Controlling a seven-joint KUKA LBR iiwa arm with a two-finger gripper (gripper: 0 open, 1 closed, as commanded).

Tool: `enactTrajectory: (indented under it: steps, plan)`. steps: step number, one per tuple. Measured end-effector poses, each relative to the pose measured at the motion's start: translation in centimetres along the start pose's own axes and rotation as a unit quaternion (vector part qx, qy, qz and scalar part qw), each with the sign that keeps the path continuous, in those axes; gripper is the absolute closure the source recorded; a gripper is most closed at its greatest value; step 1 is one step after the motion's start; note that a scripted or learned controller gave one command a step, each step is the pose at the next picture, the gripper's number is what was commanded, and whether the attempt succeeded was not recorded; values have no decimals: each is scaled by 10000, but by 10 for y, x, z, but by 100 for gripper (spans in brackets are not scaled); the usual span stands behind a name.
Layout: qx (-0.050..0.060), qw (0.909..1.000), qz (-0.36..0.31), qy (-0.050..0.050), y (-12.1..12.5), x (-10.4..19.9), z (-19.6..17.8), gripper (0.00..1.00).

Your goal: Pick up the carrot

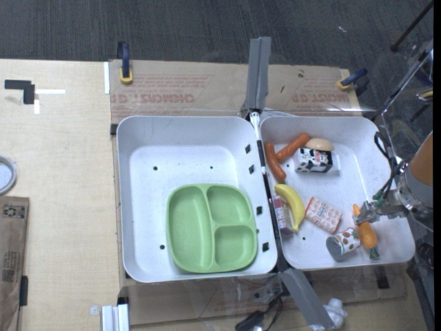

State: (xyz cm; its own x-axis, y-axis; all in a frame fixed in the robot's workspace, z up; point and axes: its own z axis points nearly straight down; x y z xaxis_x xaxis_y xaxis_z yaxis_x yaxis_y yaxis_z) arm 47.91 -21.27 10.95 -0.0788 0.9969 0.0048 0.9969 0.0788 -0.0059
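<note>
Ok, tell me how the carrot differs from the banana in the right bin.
The carrot is orange with a green end; the banana is yellow. The carrot looks shorter and stubbier, the banana longer and curved. The carrot lies near the bin's right side, right by the gripper; the banana lies along the left wall, far from it. Both lie flat in the right bin.
</note>
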Motion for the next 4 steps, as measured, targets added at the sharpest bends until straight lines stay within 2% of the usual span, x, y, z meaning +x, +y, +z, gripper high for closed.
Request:
enactTrajectory:
  steps: [1,2,3,4]
  plan:
    - [-24,9954,-961,-28,16,69,-72,100]
    - [-24,9954,-960,-28,16,68,-72,0]
    - [-32,9988,490,-13,0,12,15,0]
    - [-37,9988,492,0,2,14,7,100]
